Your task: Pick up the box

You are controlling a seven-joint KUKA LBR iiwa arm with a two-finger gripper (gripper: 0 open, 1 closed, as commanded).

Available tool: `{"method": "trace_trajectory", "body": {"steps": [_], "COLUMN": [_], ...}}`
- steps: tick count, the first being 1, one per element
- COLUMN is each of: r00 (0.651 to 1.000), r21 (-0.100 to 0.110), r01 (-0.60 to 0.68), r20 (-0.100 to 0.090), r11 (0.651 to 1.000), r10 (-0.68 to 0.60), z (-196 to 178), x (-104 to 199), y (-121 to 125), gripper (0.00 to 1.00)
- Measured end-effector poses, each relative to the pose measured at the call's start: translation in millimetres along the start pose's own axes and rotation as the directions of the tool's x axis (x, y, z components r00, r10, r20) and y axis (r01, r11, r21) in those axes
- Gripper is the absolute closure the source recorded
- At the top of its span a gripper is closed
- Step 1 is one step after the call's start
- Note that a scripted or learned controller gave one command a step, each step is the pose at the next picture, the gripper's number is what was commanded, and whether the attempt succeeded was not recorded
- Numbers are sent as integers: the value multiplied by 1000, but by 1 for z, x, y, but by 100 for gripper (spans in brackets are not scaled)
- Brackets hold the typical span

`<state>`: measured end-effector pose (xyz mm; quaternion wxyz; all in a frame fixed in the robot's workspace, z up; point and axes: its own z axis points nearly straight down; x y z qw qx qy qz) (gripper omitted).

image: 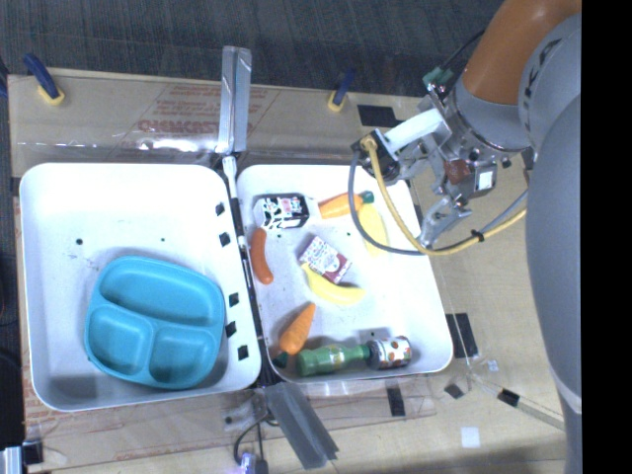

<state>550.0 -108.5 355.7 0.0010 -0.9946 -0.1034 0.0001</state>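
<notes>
The gripper [427,197] hung at the end of the grey arm with the orange band [513,18], over the right rim of the right white bin [427,294], amid a tangle of yellow cable [380,227] and white housing. How it was set could not be told from this angle, and nothing could be seen in its grasp.

The small box with the maroon and white patterned wrapper [324,258] lay tilted on the floor of that right bin, near its middle, well apart from the gripper and to its lower left. Just below the box, touching or nearly touching it, lay a yellow banana [334,289]. Above the box sat an orange carrot with a green top [346,203], and to the upper left of the box a black and white patterned carton [281,210]. Left of the box lay an orange-red sausage shape [261,256]. Below it lay another orange carrot [295,328], a green bottle [334,357] and a small can [392,352].

The left white bin [59,205] held a blue divided plastic tray [153,320].
</notes>
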Motion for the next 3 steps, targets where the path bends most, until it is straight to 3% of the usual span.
{"method": "trace_trajectory", "body": {"steps": [1,2,3], "r00": [1000,997,994], "r21": [0,1,1], "r01": [9,76,105], "r20": [-2,0,1], "r11": [1000,997,994], "r10": [-9,-76,-105], "z": [261,185,80], "x": [-3,49,70], "y": [25,114,118], "gripper": [0,0,0]}}
